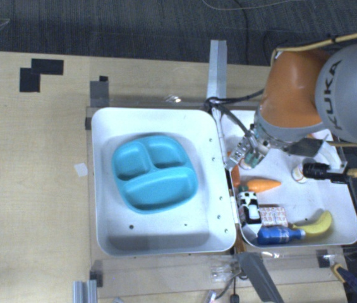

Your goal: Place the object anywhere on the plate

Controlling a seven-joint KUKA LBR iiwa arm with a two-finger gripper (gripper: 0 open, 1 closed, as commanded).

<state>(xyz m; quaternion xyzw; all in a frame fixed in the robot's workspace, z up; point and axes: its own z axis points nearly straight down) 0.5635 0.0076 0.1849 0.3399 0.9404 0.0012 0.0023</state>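
Camera view: pincer (249, 154), grip state unclear, above glossy tapered carrot (261, 185); smooth blue plate (155, 172) has three compartments.

The divided plate (155, 172) is turquoise blue and lies in a white bin (112, 232). The second bin (349, 229) is white too. In it, the toy carrot (261, 185) is orange, the banana (315, 225) yellow, the bottle (279, 235) deep blue, and a small toy (248, 200) is patched black and white. The arm (330, 93) is grey with an orange band. The bench (33, 188) is pale wood with black squares.
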